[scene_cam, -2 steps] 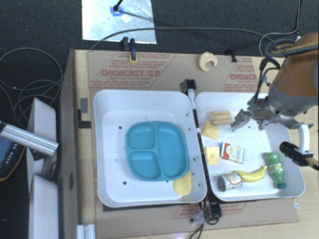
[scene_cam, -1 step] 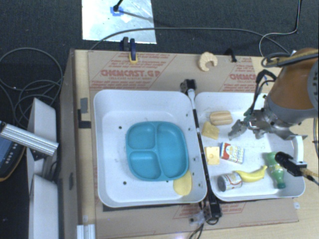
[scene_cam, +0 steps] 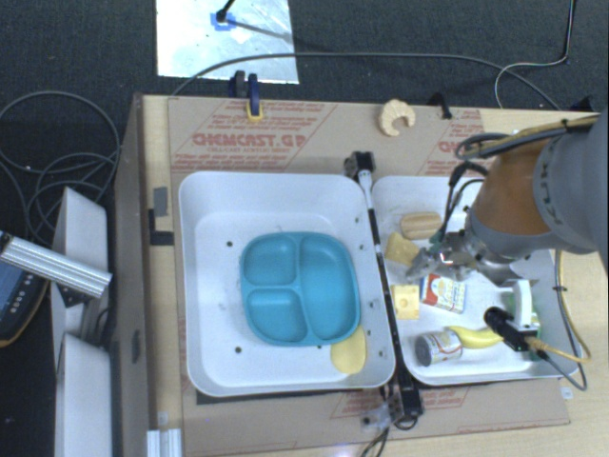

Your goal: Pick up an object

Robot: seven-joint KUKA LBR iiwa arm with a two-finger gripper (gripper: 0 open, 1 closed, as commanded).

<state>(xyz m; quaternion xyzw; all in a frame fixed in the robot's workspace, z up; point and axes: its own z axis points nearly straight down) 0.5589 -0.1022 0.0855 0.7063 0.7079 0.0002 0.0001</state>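
White-and-red, a small flat carton point(scene_cam: 443, 294) lay in the right bin point(scene_cam: 409, 193) in the camera view, touching the gripper point(scene_cam: 440, 258) poised just above it; whether the gripper was open or closed could not be told. It looked light, stiff-sided and crushable, best pinched across its narrow edges.

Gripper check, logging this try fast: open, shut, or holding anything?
Gripper: cannot be told; it sits low in the right bin above the small carton.
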